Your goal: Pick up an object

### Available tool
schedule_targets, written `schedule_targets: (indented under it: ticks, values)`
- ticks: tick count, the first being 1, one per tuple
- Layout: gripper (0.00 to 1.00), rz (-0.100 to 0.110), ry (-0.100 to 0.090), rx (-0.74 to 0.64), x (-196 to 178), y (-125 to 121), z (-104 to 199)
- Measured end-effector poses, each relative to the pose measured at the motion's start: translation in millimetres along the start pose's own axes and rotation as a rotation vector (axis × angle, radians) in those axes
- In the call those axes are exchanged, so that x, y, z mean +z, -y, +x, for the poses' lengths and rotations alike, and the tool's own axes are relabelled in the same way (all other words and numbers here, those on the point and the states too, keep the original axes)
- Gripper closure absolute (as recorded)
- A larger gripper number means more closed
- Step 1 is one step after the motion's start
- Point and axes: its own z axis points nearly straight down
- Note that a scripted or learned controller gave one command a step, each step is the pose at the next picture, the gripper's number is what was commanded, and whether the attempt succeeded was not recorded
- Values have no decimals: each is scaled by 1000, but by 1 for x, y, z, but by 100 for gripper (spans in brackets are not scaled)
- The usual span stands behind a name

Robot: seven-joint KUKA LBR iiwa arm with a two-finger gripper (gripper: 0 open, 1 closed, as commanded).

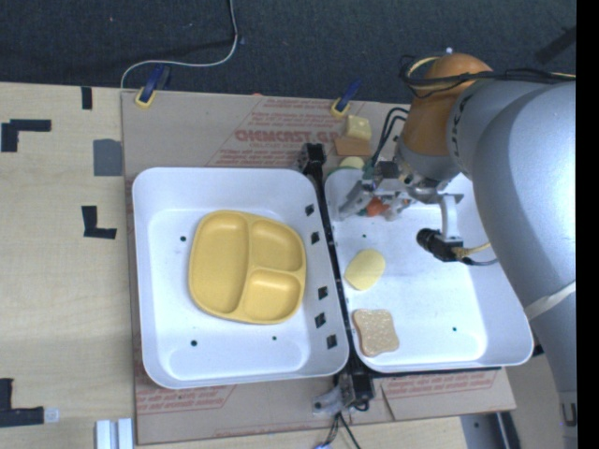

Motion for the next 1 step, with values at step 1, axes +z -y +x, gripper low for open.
schedule_targets:
  ticks: [1]
  values:
    - [0,1,-5,0,0,0,-6]
